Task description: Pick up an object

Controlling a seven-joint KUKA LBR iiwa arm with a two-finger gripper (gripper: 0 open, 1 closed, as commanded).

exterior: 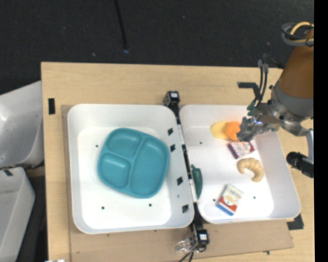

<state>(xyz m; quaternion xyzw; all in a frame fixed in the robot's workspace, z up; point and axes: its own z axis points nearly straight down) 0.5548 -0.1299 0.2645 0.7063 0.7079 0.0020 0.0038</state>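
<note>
Orange toy lies just left of the tool, arm slanting down from the right, its grip unclear

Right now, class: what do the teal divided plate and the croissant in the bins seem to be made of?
Teal divided plate: probably moulded plastic, smooth with a soft sheen and rounded compartment ridges.
Croissant: likely a plastic or foam toy, tan and matte; real pastry can't be ruled out.

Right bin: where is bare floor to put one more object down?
In the right bin, free floor lies along the left wall, between the divider and the croissant, and at the top left, above the orange toy. The top right is crowded: pincer, orange toy and small packet sit close together.
</note>
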